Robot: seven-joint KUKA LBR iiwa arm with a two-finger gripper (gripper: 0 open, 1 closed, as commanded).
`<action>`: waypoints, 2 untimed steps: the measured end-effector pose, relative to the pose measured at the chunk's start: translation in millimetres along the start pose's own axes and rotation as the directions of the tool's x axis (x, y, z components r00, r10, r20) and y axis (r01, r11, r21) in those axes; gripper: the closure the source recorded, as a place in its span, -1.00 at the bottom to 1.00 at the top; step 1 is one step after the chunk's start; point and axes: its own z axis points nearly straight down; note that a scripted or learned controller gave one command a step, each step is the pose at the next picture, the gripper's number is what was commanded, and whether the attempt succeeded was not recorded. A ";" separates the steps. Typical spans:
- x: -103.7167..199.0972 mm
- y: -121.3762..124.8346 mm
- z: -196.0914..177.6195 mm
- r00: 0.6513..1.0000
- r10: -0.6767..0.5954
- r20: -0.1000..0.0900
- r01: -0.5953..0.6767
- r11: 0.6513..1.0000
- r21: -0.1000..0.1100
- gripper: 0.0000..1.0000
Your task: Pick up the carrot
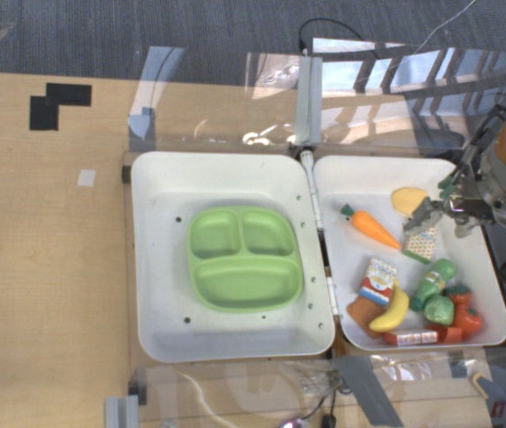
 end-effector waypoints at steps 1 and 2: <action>-3.7 46.4 180.3 0.903 0.429 -0.004 -0.429 0.903 -0.006 -1.00; 3.3 116.7 181.8 0.979 0.203 -0.001 -0.203 0.979 -0.005 -1.00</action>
